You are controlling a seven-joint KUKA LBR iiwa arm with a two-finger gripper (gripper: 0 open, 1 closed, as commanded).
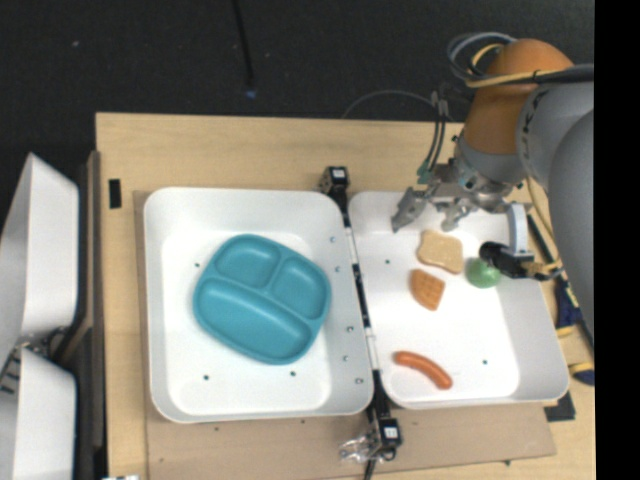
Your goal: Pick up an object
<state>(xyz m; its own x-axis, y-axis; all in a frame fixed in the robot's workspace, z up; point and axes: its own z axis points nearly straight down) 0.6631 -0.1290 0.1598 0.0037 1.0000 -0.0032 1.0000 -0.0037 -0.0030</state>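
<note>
Bread slice (441,251) is lying in the right bin (520,368) just beneath the gripper (428,214), which is hanging spread and empty above it, seemingly lining up to grasp that nearest piece.

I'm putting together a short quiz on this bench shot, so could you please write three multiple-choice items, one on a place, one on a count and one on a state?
1. Where does the blue plate lie?
A. left bin
B. right bin
C. on the bare bench

2. How many food items lie in the right bin?
A. two
B. four
C. six

3. What is the gripper doing?
A. gripping the sausage
B. hanging open above the bin, holding nothing
C. pressing on the plate

Answers:
1 A: the blue plate sits in the left bin.
2 B: bread, waffle piece, green ball and sausage lie in the right bin.
3 B: the gripper has spread fingers with nothing between.
</note>
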